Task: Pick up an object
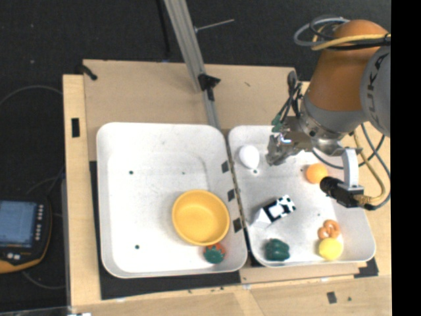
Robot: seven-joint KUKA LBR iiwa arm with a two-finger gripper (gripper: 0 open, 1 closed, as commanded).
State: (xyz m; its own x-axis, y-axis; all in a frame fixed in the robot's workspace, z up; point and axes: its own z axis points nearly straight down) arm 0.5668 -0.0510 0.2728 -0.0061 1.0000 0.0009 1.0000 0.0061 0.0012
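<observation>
My gripper [276,155] hangs over the back part of the right bin [299,259], just right of a white egg-shaped object [248,156]. Nothing shows between its fingers. The right bin also holds an orange ball [316,173], a black-and-white toy [277,210], a green toy [277,249], a small orange ring-shaped piece [329,229] and a yellow ball [329,247]. In the left bin [131,176] sits a yellow bowl [200,216] with a small green and red object [214,253] by its front rim.
A slanted metal pole [191,51] rises from the divider between the bins at the back. Cables and a black fitting [342,189] hang from the arm over the right bin's far side. A handheld pendant [20,232] lies off the bench at left.
</observation>
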